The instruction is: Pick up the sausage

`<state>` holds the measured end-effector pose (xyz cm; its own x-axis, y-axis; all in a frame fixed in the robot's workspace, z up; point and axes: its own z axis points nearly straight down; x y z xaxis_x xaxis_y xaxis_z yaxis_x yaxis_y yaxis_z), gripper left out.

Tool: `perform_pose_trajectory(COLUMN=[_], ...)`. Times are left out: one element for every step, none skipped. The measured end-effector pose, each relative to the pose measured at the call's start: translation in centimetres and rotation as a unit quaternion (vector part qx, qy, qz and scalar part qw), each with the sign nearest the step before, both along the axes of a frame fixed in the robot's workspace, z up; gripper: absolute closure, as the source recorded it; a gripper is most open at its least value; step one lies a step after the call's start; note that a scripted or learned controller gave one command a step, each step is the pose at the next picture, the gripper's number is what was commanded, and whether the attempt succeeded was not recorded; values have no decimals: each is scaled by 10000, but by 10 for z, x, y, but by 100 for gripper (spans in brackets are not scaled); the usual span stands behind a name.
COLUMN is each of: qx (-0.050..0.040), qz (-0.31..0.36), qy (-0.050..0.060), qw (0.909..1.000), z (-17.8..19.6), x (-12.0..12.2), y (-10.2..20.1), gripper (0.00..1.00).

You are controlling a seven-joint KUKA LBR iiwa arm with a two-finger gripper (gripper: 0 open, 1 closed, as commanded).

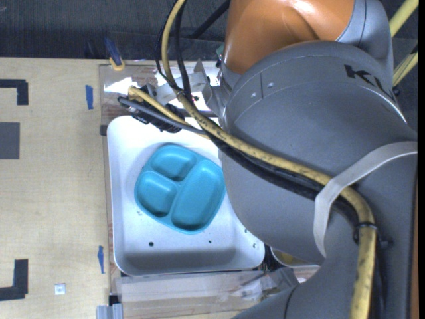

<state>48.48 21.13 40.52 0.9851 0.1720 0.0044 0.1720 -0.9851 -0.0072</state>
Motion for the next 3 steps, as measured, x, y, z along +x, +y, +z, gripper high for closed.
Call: perform_pose_trajectory(qx=[-2,3,-110], qz=[-9,-11,831], qy=[-11,-13,34], qw=[10000,10000,9965], z=[7,7,27], x=[1,1,-1], y=[-1,-2,4], gripper=[100,0,0])
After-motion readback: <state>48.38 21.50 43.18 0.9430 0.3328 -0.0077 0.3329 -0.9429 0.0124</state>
